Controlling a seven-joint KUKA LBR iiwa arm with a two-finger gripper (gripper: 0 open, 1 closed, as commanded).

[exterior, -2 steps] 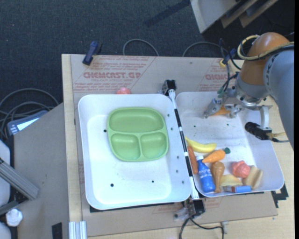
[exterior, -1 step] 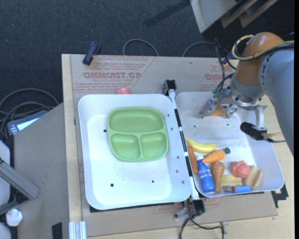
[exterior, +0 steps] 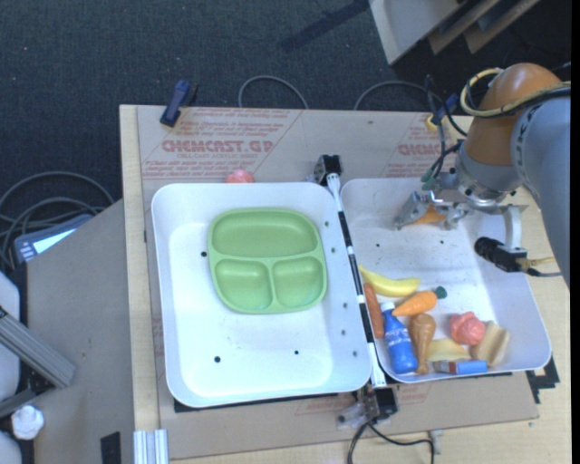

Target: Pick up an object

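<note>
Fingers: gripper [exterior: 419, 210] low in right bin's [exterior: 399, 195] far end; can't tell their state.
Risk: missing the toys [exterior: 426, 331] heaped at the near end.

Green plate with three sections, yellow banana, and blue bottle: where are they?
Green plastic divided plate [exterior: 267, 257], camera view, on its middle ridge.
Yellow toy banana [exterior: 390, 284], camera view, on its curved middle.
Blue plastic bottle [exterior: 400, 343], camera view, on its body.

Floor [exterior: 109, 54]: dark carpet, visible beyond the bench on the far and left sides. Bench top [exterior: 272, 136]: brown board with red printed lettering. Black cables [exterior: 272, 86] loop over the carpet at the far edge. A pale furniture corner [exterior: 435, 27] stands at upper right.
</note>
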